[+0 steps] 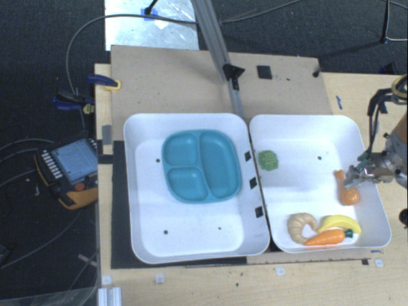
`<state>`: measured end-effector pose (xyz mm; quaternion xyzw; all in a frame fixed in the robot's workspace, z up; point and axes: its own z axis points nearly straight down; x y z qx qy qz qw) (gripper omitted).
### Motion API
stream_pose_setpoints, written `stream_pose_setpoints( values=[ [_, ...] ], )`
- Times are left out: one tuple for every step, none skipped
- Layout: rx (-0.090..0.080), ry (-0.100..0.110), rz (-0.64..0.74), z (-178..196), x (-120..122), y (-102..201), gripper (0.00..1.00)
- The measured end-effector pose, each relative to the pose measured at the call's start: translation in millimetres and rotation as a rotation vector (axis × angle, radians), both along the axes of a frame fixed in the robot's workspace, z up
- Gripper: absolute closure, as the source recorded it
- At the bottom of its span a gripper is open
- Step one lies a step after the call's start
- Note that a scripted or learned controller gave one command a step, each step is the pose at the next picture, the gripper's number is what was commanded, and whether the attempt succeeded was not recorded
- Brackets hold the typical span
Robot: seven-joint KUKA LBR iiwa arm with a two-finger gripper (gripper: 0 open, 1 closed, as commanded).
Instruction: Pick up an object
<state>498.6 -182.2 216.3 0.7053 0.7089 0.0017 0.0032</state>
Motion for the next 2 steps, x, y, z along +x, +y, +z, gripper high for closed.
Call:
stream_pose_setpoints(
  values=[
    [0.003,0.003,0.005,8,15,47,1.00],
    [0.004,0.003,0.006,16,21,94,1.00]
  ],
)
